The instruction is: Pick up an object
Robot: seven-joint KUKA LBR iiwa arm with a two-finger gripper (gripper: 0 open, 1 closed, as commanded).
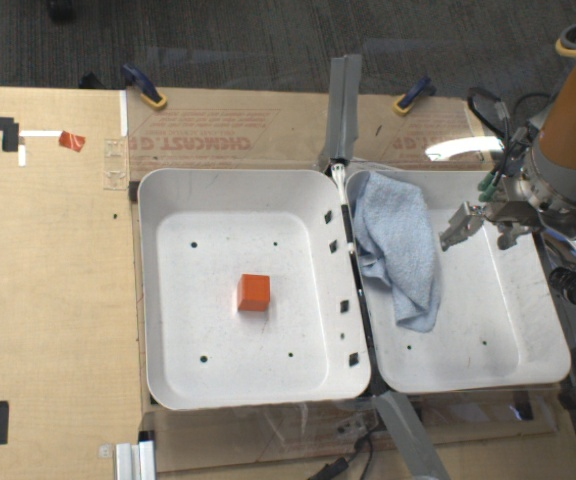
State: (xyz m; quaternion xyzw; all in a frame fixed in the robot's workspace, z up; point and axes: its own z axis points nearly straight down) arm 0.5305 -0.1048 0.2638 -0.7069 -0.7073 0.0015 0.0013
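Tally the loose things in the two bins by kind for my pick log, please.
Orange block, in the left bin: 1
Blue-grey cloth, in the right bin, draped against its left wall: 1
Total: 2

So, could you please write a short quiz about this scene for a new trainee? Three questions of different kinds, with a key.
1. Multiple choice: what lies in the left bin?
A. a blue towel
B. an orange block
C. a clamp

2. True or false: the towel lies folded flat in the middle of the right bin.

3. Fill in: the gripper hangs over the ____ bin.

Key
1. B. The block sits alone near the bin's middle.
2. False. It is crumpled against the bin's left wall, near the divider between the bins.
3. Right. It is beside the towel, apart from it, and holds nothing.
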